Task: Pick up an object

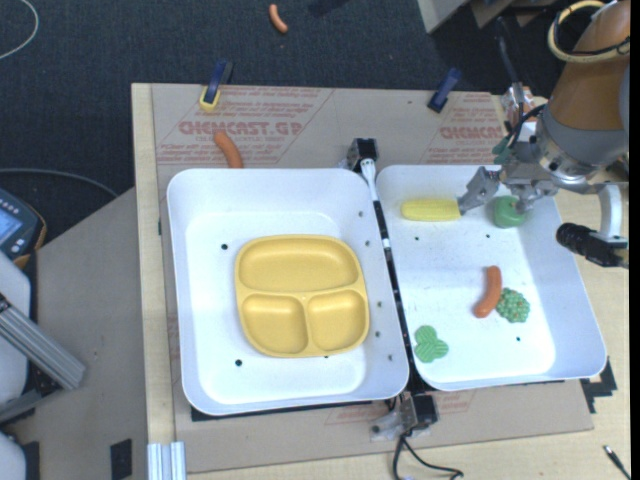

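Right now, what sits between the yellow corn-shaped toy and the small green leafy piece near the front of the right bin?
In the camera view, only bare white bin floor lies between the yellow corn-shaped toy and the small green leafy piece; the orange sausage toy sits off to the side.

Place: a robot lab.
Bench: cardboard sheet (300,118), held by clamps (212,86) at upper edge.
Floor: dark carpet (100,28), loose cables (420,458).
Props: plastic toy food in white bins (190,268).

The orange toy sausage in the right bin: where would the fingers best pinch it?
Probably across the middle of the orange toy sausage, from above. It is long and thin, lying nearly upright in the view, so fingers close across its narrow width. The green broccoli-like toy crowds its lower right.
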{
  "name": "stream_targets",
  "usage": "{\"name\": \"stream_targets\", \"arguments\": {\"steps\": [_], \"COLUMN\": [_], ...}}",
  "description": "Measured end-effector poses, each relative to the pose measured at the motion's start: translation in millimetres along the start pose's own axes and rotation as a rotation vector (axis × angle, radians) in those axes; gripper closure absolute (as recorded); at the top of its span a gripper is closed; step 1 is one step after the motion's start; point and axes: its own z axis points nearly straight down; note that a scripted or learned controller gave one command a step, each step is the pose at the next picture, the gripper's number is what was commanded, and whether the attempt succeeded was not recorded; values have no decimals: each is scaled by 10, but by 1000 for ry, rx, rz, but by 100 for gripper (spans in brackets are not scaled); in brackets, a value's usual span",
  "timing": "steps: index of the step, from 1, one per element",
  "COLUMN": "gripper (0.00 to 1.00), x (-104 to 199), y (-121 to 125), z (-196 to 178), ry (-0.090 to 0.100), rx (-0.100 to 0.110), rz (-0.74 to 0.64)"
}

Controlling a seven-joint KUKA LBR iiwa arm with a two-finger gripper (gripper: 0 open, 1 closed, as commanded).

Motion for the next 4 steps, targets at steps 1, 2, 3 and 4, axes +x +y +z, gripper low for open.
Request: {"name": "stream_targets", "arguments": {"steps": [1, 2, 3, 4], "gripper": [0, 0, 0, 0], "x": [2, 80, 94, 95], "y": [30, 82, 30, 28], "z": [-85, 500, 1131, 1145], "ry": [-2, 0, 0, -1], "rx": [-15, -8, -7, -11], "rz": [-3, -4, -2, -2]}}
